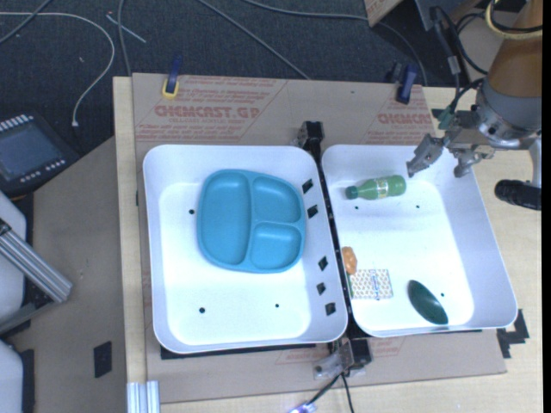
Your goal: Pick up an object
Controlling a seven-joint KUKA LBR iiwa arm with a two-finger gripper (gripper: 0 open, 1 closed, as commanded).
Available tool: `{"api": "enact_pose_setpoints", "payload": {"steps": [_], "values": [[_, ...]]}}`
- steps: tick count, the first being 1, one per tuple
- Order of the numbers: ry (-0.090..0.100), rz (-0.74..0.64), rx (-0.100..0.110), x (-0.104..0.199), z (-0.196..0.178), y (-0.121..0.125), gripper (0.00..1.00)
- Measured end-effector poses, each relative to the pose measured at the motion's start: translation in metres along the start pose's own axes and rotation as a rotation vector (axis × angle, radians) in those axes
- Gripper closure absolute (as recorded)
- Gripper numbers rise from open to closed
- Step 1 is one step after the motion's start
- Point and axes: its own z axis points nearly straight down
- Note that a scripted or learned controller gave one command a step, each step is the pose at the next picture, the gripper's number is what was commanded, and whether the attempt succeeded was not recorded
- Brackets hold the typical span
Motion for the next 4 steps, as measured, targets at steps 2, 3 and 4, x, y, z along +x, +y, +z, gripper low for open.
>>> {"api": "enact_pose_setpoints", "payload": {"steps": [2, 3, 4], "values": [[-0.001, -0.002, -0.007, -0.004, 0.054, 0.000, 0.00], [-0.001, -0.004, -0.009, 0.001, 0.103, 0.008, 0.00], [-0.001, -0.004, -0.009, 0.002, 0.145, 0.009, 0.00]]}}
